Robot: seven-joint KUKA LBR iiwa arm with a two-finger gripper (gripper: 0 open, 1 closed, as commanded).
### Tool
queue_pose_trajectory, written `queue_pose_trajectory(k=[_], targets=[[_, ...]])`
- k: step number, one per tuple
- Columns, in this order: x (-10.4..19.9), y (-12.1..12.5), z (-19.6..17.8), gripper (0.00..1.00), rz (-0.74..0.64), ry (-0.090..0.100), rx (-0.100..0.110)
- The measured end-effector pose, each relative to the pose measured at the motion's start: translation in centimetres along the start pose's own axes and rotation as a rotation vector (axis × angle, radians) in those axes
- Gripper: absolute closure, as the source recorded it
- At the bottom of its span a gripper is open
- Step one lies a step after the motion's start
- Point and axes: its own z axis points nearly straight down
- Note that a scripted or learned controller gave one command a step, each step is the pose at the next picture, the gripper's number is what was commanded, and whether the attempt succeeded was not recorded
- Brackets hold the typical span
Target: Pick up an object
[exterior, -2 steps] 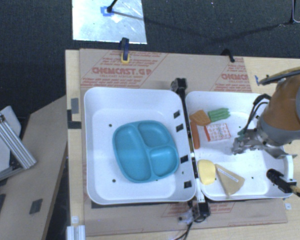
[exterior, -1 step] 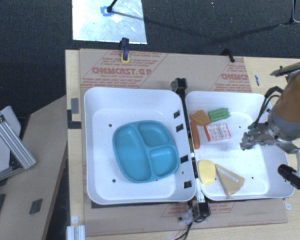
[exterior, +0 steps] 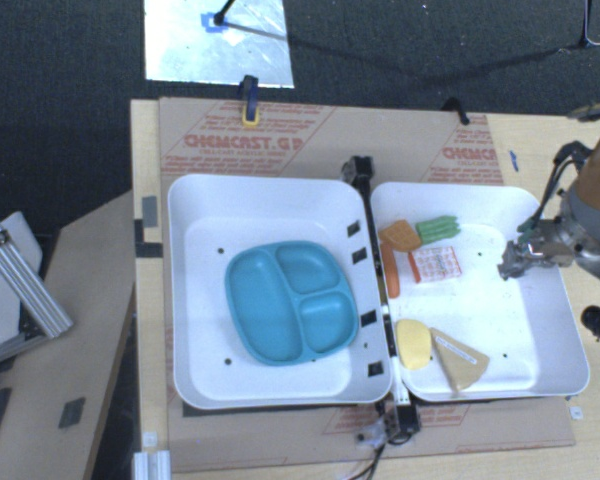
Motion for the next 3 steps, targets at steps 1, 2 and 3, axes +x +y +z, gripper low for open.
queue_pose_trajectory(k=[1, 2, 3], targets=[[0.0, 0.2, -2.6, 1.00, 0.000, 0.001, 0.002], [5.2, -0.2, -1.8, 1.00, -0.005, 0.003, 0.005], [10.0, 0.3, -2.7, 1.00, -0.005, 0.003, 0.003]])
